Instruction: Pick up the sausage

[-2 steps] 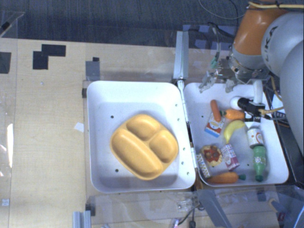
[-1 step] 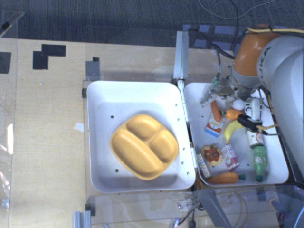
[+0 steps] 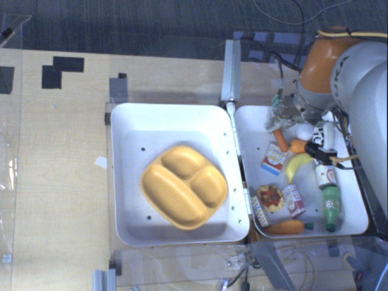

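Beside sausage [image 3: 279, 140]: egg [image 3: 302, 130], banana [image 3: 295, 165], carton [image 3: 274, 159]; claw [image 3: 280, 115] above.

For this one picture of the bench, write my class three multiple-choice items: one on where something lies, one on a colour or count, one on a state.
1. Where does the yellow tray lie?
A. in the left bin
B. in the right bin
C. on the bench outside the bins

2. What colour is the bottle in the right bin?
A. blue
B. green
C. black

3. How does the banana lie?
A. hanging from the pincer
B. inside the yellow tray
C. loose among the other things in the right bin

Answers:
1 A: the tray fills the middle of the left bin.
2 B: the bottle by that bin's right wall is green.
3 C: the banana rests in the bin, beside a small carton.
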Controlling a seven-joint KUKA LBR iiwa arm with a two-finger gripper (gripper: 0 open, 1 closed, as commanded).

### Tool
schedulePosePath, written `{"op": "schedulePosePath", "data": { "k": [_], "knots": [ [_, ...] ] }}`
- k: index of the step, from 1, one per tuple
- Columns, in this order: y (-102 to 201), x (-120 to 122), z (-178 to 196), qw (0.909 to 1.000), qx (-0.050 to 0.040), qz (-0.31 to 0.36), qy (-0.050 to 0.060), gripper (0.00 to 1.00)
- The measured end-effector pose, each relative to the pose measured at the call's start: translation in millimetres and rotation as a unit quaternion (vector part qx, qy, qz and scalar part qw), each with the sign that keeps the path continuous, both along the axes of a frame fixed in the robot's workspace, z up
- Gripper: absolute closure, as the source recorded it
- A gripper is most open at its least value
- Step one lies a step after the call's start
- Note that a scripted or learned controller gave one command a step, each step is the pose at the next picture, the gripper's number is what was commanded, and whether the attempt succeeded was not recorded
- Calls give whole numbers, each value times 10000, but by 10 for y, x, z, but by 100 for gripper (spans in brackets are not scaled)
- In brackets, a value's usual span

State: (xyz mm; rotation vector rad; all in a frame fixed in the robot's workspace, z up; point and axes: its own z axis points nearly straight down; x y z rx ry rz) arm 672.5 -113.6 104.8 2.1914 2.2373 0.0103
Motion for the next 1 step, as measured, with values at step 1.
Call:
{"op": "schedulePosePath", "data": {
  "k": [1],
  "knots": [
    [1061, -24, 1441, 10000, 15, 1, 17, 100]
  ]
}}
